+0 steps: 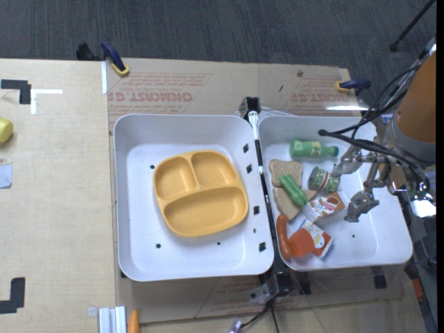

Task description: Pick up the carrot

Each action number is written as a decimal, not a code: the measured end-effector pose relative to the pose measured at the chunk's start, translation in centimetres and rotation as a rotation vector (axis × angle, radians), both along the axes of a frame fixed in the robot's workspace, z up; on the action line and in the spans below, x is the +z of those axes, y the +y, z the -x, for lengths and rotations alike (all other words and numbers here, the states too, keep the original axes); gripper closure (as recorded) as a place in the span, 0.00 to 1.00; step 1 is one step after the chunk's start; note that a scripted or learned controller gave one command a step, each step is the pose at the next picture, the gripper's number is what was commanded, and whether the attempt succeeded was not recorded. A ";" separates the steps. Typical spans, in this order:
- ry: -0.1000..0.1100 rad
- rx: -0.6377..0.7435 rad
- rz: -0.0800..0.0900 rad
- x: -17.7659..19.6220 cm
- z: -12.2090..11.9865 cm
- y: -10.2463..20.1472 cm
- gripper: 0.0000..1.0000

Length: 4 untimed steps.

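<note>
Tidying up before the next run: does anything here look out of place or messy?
The toy food in the right bin is heaped against its left wall: the green bottle lies on its side and the orange carrot is wedged under packets. A yellow object sits alone at the bench's far left edge.

An orange band [422,99] is wrapping the grey arm above the wrist. Black cables [374,106] are trailing alongside it, and the gripper [350,189] is showing bare silvery metal fingers.
</note>
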<state>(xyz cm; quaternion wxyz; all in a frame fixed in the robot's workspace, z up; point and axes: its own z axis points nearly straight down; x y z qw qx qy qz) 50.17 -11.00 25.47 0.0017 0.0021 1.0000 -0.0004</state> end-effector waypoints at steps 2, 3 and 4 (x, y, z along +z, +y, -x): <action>0.000 -0.069 -0.001 -6.3 -3.1 14.3 0.00; 0.000 0.108 -0.001 -6.3 -0.2 19.6 0.00; -0.001 0.126 -0.001 -16.3 0.6 23.1 0.00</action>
